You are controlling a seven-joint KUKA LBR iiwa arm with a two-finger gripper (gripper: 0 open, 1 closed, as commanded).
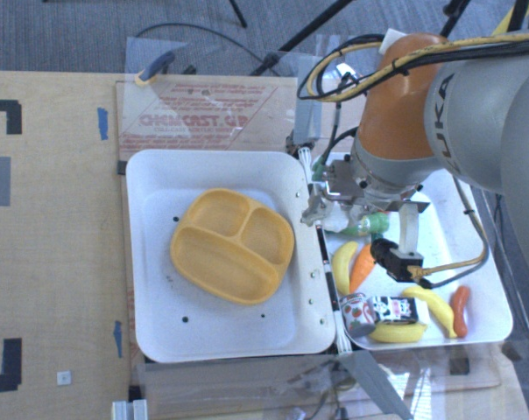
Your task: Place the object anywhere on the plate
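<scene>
White bins (151,322), gripper (370,221) seemingly hiding green object (376,226)

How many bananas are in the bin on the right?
3: one banana beside the carrot, one near the red sausage, one along the front wall. The arm may hide more.

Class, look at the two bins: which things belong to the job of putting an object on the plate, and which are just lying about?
Belongs to the job:
yellow divided plate
gripper
toy carrot
bananas
green bottle
red sausage
small carton

Just lying about:
cardboard sheet
blue tape
</scene>
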